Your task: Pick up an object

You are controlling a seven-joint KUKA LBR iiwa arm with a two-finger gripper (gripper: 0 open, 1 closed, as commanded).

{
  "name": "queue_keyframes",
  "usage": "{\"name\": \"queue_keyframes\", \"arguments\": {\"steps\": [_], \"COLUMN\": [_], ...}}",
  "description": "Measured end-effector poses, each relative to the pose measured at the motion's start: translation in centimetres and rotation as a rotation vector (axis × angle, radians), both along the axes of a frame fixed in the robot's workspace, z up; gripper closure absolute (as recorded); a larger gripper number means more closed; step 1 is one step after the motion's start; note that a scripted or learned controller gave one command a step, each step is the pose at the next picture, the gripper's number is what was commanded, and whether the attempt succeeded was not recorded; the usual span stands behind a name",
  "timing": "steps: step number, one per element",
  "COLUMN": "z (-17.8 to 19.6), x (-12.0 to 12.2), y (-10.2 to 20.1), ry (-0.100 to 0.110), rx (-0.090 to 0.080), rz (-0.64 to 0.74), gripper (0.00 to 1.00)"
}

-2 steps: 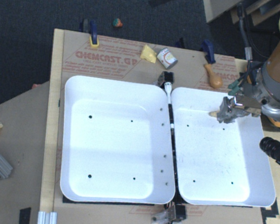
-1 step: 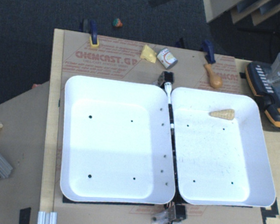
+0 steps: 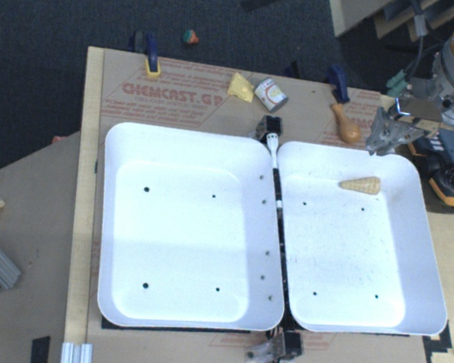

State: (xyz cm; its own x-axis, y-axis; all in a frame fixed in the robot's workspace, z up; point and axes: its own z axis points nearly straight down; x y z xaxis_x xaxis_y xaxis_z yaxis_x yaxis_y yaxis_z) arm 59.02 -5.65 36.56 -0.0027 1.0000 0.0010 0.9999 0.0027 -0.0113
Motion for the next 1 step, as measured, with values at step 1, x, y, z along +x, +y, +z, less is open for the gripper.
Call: {"name": "queue_keyframes", "arguments": {"steps": [1], "z": [2.04], "x": [-2.16], "y": [2.63], "ry": [-0.010], "rx": [0.000], "rz": [0.000], "gripper": [1.00]}}
